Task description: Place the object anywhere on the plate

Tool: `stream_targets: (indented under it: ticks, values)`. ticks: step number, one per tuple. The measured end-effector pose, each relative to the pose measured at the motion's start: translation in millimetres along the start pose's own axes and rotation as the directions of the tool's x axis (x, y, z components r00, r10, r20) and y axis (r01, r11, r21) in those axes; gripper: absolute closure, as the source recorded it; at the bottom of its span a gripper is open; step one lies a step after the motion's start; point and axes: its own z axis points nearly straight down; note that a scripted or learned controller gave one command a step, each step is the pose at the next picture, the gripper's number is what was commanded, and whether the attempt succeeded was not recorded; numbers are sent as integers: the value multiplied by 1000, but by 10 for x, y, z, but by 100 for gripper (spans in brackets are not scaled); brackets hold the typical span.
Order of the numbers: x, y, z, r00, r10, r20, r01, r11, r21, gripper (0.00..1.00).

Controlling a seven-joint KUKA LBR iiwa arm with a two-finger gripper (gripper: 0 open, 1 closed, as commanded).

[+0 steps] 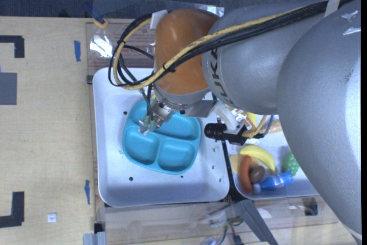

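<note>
Gripper (150, 122) low over the blue plate (172, 153)

Down at the plate's upper left part, in the left bin (109, 140). Can't tell if holding anything or not, too small and hidden. Can't tell which object either. Banana (259, 153) and other toys in the right bin (243, 192). Nothing seen lying on the plate yet

From my feed the blue plate (163, 149) reads as smooth moulded plastic with a soft sheen, sitting in a white bin (112, 181) of glossy plastic with rounded walls. I see the arm (287, 60) as matt grey painted shell, its orange band (180, 54) slightly satin, cables (135, 51) rubbery. The bench (46, 123) looks like pale matt wood, and the banana (258, 155) like shiny plastic.
</note>
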Motion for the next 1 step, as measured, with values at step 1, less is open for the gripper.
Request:
stream_targets:
  ticks: [1]
  values:
    - [310, -633, 614, 949, -316, 1, 316, 949, -4, 100]
